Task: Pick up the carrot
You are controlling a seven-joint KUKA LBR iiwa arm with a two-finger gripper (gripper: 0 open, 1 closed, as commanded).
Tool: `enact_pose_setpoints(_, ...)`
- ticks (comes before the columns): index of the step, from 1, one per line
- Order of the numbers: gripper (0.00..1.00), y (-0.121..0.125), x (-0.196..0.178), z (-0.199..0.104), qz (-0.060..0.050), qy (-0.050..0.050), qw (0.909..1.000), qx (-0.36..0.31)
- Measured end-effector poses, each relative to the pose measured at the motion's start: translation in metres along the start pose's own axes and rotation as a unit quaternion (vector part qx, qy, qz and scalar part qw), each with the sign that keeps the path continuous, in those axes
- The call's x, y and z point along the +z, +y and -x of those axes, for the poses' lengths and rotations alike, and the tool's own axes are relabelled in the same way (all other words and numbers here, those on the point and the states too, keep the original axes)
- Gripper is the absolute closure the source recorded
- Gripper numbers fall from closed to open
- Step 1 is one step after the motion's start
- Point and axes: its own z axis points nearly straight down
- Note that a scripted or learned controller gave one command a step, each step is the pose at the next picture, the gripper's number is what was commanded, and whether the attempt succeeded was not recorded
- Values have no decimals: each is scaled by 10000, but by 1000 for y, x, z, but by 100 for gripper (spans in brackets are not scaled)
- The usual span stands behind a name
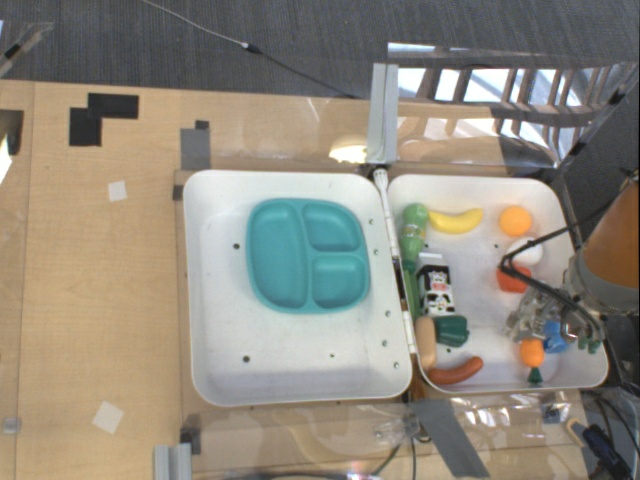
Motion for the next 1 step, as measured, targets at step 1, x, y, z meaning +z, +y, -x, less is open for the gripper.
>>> enact_pose_setpoints(1, 100, 0, -159, 15, -8, -67, 9979, -642)
